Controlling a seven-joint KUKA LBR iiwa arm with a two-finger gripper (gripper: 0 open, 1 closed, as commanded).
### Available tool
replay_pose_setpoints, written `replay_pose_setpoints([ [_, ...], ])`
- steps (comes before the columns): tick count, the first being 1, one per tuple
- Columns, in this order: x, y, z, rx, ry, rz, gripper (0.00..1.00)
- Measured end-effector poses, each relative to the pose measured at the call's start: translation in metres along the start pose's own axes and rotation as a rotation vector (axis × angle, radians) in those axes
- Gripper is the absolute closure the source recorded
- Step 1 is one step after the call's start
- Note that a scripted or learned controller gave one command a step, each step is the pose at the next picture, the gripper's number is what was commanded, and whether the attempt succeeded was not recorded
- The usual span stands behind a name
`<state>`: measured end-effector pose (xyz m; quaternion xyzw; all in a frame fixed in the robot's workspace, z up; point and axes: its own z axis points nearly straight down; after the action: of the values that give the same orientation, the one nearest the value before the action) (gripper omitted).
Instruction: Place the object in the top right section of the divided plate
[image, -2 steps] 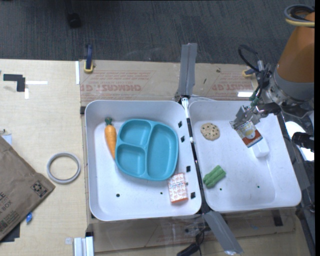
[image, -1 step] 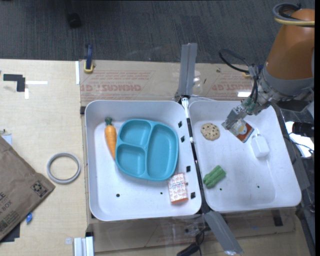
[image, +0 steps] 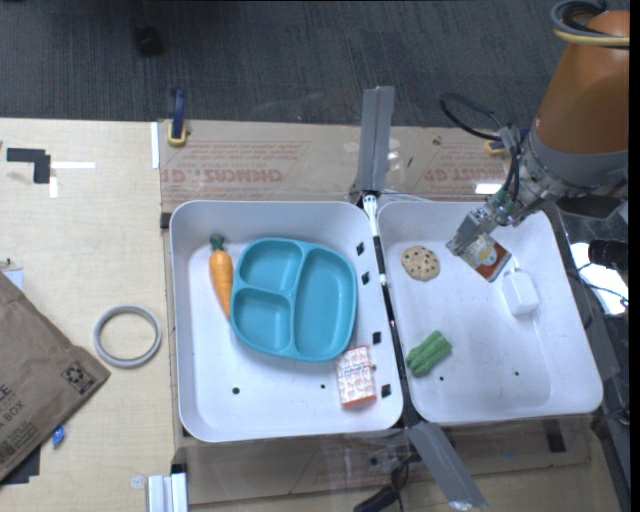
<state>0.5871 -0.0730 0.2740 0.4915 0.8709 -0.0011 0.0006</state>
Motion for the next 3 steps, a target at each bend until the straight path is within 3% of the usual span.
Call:
replay_pose_setpoints([
  [1,0.002,0.007,0.006,-0.001,0.001,-0.285,1.0],
  [2,0.026,0.027,-0.044,-0.004,-0.001,-0.612,1.0],
  [3,0.027,0.035,-0.005,-0.003,0.001,-0.926,1.0],
])
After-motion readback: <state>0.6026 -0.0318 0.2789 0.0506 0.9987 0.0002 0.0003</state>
